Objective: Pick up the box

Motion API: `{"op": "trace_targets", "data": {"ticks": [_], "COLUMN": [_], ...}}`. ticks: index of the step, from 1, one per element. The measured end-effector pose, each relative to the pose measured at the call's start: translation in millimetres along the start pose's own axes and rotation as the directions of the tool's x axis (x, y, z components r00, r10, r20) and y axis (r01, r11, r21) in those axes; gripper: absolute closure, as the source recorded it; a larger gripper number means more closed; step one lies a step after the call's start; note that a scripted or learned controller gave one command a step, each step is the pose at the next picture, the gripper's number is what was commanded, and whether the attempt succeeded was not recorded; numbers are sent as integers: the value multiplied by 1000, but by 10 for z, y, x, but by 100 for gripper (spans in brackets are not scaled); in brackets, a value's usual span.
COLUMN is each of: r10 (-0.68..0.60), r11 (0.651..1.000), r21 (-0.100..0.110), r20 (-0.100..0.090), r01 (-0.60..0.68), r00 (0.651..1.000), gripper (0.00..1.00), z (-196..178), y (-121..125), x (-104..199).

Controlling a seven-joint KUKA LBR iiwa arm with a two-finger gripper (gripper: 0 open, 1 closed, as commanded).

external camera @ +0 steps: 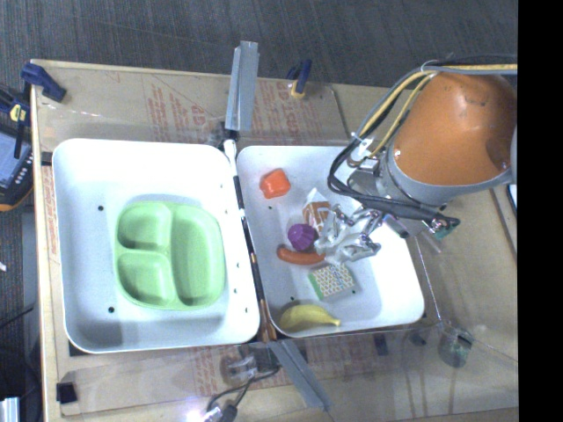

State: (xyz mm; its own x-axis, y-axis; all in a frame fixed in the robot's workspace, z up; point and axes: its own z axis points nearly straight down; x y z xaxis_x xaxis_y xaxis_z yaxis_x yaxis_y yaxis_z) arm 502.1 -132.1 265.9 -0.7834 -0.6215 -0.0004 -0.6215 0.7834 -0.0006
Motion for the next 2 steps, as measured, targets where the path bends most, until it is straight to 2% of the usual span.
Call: {"op": "trace_targets", "data": {"ticks": [1,2], "r10": [-448,-703], "r11": [894,712], "r21": [0,-3], "r20": [-1,-1], "r01": [448,703], "r00": [894,712], "gripper": [100,100], "z": [80,280], "y": [-41,-270], "x": [129,531]}}
